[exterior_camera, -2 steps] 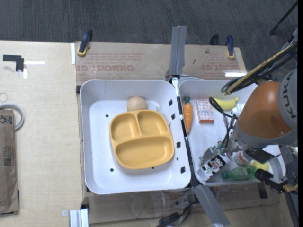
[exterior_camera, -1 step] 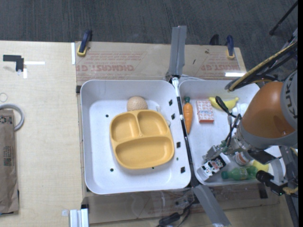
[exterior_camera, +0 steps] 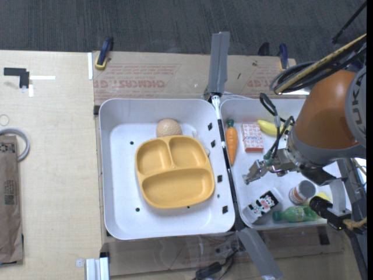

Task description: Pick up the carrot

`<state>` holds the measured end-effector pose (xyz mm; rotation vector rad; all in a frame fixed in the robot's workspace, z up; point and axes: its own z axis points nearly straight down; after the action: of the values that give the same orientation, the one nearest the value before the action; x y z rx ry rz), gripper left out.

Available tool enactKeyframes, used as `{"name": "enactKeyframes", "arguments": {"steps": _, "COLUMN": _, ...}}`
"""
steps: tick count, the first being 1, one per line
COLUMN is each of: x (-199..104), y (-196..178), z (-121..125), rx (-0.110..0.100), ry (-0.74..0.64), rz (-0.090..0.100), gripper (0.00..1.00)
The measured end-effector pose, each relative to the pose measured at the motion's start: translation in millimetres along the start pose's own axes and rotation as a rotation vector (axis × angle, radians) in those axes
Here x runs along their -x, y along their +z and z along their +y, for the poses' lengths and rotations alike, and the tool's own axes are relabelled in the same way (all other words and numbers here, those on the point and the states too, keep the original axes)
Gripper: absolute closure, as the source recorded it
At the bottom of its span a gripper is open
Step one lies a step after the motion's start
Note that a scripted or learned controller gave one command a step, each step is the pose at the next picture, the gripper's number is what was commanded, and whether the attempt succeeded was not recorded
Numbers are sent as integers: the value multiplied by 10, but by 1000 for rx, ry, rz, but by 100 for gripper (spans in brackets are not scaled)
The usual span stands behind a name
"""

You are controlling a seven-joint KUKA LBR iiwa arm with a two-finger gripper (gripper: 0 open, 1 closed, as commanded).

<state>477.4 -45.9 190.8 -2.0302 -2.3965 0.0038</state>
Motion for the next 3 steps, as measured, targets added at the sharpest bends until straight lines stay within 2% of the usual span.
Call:
{"name": "enactKeyframes", "arguments": {"steps": 1, "x": -67, "y": -1, "z": 35, "rx": 0, "ry": 177, "rz": 0, "gripper": 0}}
{"name": "enactKeyframes", "arguments": {"steps": 2, "x": -31, "y": -5, "z": 148, "rx": 1, "ry": 103, "rz": -1, "gripper": 0}}
{"name": "enactKeyframes", "arguments": {"steps": 3, "x": -380, "y": -750, "z": 63, "rx": -1, "ry": 330, "rz": -1, "gripper": 0}}
